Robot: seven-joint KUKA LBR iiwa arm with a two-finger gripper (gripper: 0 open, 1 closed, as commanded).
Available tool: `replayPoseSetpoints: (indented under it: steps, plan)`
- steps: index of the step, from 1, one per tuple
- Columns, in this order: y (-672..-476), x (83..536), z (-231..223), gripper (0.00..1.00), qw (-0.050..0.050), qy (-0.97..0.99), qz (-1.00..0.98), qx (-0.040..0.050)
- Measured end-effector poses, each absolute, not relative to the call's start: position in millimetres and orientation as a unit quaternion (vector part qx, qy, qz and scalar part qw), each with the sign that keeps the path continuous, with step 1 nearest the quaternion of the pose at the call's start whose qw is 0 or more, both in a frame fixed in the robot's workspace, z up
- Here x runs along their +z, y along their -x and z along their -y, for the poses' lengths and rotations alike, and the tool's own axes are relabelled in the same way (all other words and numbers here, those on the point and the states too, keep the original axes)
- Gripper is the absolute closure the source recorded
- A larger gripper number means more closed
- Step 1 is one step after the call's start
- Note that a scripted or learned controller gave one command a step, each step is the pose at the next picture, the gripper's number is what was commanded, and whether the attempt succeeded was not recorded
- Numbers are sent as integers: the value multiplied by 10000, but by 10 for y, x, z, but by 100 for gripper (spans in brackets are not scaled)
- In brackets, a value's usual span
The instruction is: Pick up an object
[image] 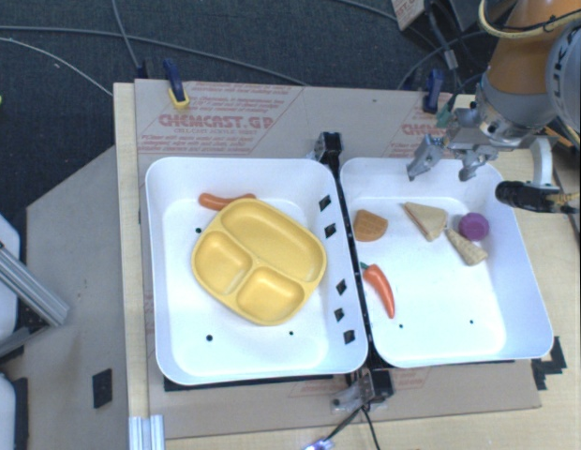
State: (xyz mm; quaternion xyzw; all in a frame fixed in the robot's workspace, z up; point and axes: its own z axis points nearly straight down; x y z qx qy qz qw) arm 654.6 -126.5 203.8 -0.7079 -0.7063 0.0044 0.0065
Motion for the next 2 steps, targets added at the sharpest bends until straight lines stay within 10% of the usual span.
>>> replayPoseSetpoints:
  steps: [2]
  plan:
    - [-6658, 1593, 1310, 0, 25, 7070, 7072, 18]
